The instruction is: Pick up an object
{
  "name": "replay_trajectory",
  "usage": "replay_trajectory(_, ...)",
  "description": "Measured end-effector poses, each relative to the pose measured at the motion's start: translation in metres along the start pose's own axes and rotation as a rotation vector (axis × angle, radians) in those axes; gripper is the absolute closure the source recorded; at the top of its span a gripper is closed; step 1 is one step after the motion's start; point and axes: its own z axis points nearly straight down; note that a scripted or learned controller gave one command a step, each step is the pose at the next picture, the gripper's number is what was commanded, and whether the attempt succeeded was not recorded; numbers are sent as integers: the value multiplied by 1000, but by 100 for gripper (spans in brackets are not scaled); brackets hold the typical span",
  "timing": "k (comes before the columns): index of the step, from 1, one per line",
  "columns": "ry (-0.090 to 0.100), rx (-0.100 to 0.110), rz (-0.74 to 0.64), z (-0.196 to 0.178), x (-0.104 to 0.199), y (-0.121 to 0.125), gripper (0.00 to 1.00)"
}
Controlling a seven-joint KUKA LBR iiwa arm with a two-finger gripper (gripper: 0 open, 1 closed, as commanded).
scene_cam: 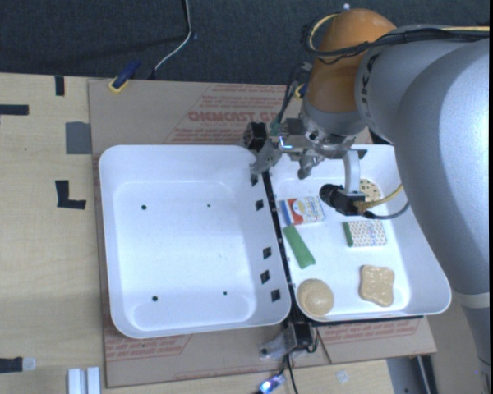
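Note:
My gripper (302,161) hangs over the far left corner of the right bin (419,261), close to the divide between the two bins. Just below it lies a small white box with red and blue print (301,212). A green stick (298,247) lies beside the bin's left wall. To its right sits a green-and-white patterned packet (366,234). A round tan bun (315,296) and a tan toast-shaped piece (377,286) rest at the near edge. A pale round cracker (370,189) is partly hidden behind the arm's fittings. Nothing shows between the fingers.
The left bin (115,220) stands side by side with the right one on a cardboard sheet (197,113). Black clips (269,253) run along the wall between the bins. The big grey arm (444,138) covers the right side of the view.

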Motion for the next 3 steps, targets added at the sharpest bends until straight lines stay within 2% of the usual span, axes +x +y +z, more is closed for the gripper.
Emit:
replay_trajectory(2,1,-1,-3,0,2,1,0)
replay_trajectory(3,-1,3,6,0,-75,-65,0)
